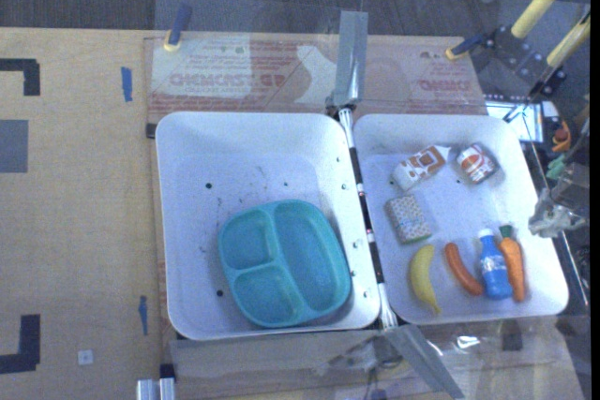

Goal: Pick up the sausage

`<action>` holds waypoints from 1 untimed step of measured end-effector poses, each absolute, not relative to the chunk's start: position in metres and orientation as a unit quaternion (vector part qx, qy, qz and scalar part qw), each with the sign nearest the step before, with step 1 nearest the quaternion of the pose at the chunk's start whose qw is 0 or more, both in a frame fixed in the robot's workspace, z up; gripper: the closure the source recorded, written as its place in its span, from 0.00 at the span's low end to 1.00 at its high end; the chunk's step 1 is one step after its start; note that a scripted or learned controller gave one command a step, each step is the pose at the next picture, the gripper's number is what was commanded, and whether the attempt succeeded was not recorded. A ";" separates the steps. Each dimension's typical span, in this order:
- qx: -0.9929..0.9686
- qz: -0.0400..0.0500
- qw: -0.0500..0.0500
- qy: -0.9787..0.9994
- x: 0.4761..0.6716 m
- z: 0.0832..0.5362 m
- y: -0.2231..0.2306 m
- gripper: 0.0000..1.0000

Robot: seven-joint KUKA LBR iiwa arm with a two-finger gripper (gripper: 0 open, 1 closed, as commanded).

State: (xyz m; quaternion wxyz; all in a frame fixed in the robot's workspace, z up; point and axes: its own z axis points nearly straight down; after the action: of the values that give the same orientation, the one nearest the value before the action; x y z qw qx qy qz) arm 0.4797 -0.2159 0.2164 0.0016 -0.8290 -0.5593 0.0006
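The sausage [461, 268], a short reddish-orange link, lies slanted on the floor of the right bin [441, 201] near its front edge. It sits between a yellow banana [423, 277] on its left and a blue bottle [493, 268] on its right. My gripper [551, 215] shows as a blurred grey shape over the right rim of that bin, well right of the sausage and apart from it. Nothing is visibly held in it.
An orange carrot [513, 265] lies just right of the bottle. A patterned box [409, 218], a small carton [419, 167] and a can [475, 163] sit farther back. The left bin [187, 155] holds a teal divided tray [284, 262].
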 end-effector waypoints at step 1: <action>-0.932 0.002 0.002 -0.364 0.479 0.180 -0.216 1.00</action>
State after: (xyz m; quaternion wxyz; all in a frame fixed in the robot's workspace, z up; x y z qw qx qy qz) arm 0.4790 -0.2156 0.1805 0.0023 -0.9315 -0.3636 0.0017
